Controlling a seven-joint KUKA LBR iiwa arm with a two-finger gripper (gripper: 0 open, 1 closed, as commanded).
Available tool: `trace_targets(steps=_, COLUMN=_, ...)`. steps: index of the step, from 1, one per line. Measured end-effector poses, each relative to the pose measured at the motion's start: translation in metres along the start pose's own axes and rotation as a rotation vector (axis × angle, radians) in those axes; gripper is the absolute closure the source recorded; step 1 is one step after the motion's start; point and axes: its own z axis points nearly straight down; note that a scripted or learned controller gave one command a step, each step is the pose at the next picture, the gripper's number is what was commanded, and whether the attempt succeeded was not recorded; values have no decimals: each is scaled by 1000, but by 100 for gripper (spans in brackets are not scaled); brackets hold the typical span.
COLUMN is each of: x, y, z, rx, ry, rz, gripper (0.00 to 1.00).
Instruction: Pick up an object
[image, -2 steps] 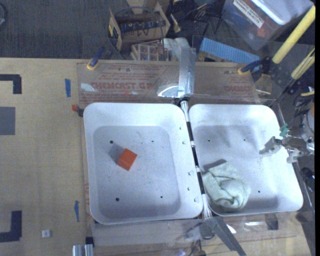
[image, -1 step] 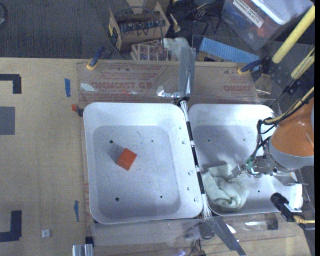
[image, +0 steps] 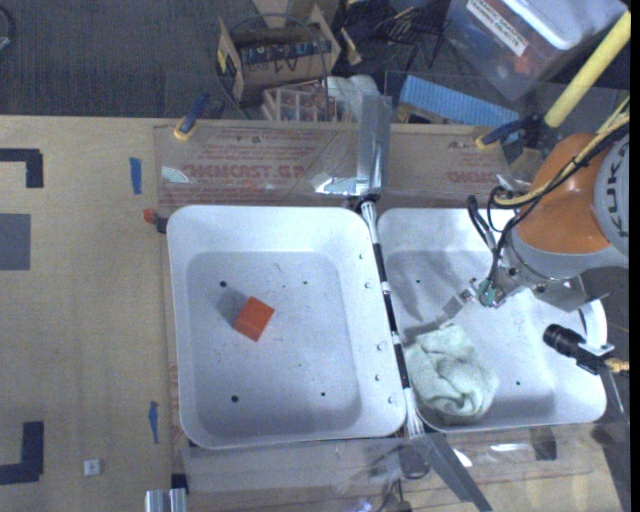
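An orange cube (image: 254, 318) lies in the left bin (image: 200, 250), left of its middle. A crumpled pale green-white cloth (image: 452, 371) sits in the right bin (image: 560, 400), against its near left corner. My gripper (image: 442, 321) reaches down and left from the arm's wrist (image: 490, 292) inside the right bin. Its tip is just above the cloth's upper edge, close to it or touching it. Nothing is visibly held.
The arm's orange band (image: 565, 205) and grey body hang over the right bin's far right side. A black cylinder (image: 566, 342) sticks out by the right rim. Cardboard and clutter stand behind the bins.
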Motion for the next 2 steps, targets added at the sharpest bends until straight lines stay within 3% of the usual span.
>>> trace_targets(steps=1, x=91, y=-29, z=-64, rx=1, ry=2, rz=-46, gripper=0)
trace_targets(steps=2, x=88, y=-28, z=-74, rx=-4, ry=-2, rz=-42, gripper=100)
